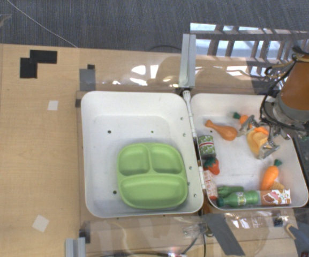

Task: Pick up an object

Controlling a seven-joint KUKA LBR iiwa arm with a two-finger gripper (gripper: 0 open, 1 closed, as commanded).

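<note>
Right bin (234, 167) as landmark, near to far. Near wall: green bottle (239, 198), juice carton (276, 197) — light, stiff. Right side: small carrot (270, 176), smooth, best gripped mid-body. Centre-right: end effector (265, 142), over a yellow-orange piece (256, 138) — finger state could not be told. Far-left: toy drumstick (221, 130).

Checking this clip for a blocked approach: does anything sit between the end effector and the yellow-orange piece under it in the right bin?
Nothing visible does. The end effector is right at the yellow-orange piece. The drumstick and carrot lie apart.
</note>
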